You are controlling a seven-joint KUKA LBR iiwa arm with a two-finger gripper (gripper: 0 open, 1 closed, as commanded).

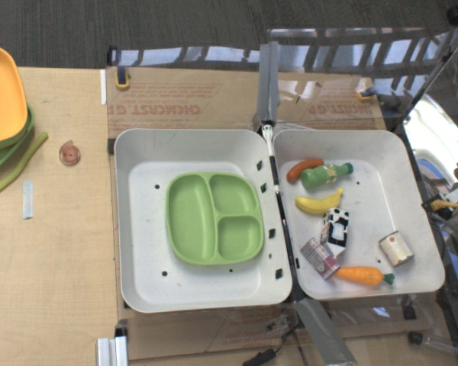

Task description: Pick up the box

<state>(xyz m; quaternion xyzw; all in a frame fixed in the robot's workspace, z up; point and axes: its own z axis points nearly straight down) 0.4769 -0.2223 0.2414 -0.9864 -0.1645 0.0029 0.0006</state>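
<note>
beside the box (320, 257) lie a carrot (361, 276) and cow-print carton (337, 228); hand state: cannot tell.

Left white bin (137, 227): green divided plastic plate (214, 218). Right white bin (412, 204): small black-and-white carton box (337, 227), yellow plastic banana (319, 202), orange toy carrot (362, 276).

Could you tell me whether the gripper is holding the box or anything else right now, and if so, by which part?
Nothing is held. The box lies loose in the right bin, beside the carrot and the black-and-white carton.
</note>
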